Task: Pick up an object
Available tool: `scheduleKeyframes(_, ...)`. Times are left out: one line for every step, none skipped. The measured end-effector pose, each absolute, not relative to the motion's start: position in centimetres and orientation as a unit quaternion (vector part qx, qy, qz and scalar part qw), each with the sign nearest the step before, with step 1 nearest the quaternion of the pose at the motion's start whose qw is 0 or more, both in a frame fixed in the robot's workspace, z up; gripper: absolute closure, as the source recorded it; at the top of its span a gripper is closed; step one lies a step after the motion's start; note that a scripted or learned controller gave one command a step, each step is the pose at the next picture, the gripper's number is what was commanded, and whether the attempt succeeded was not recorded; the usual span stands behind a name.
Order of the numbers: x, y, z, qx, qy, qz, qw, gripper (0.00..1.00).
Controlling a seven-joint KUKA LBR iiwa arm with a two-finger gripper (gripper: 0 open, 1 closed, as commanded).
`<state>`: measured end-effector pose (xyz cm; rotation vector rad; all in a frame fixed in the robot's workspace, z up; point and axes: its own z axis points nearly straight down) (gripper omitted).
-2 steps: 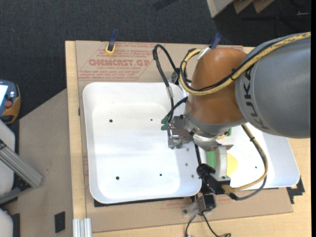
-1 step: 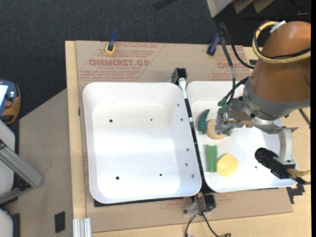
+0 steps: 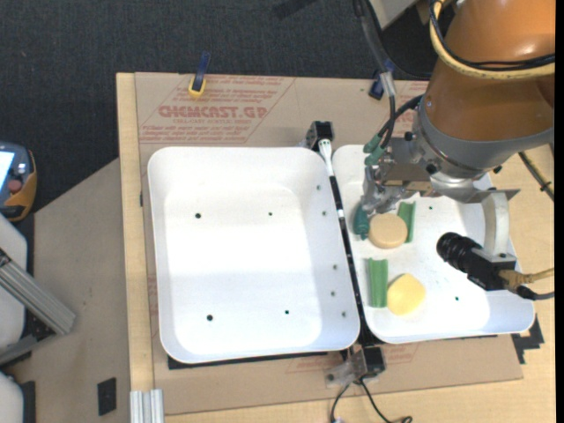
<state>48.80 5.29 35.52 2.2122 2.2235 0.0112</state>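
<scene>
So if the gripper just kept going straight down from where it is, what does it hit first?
Most likely the round tan object in the right bin: the gripper points down just above its upper left edge. A teal piece sits right beside it, and depth is unclear, so that could be touched first.

**Around the bins**

A cardboard sheet (image 3: 220, 108) printed in red letters covers the counter (image 3: 88, 236), left of the tool. A blue-and-yellow clamp (image 3: 200, 79) grips its far edge. Dark carpet (image 3: 132, 16) lies beyond.
</scene>
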Motion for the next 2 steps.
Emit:
scheduleKeyframes(50.3, 9.5, 45.0, 0.705, 0.709, 0.0052, 0.003, 1.0)
scheduleKeyframes(47.8, 14.3, 44.3, 0.706, 0.709, -0.0009, -0.001, 1.0)
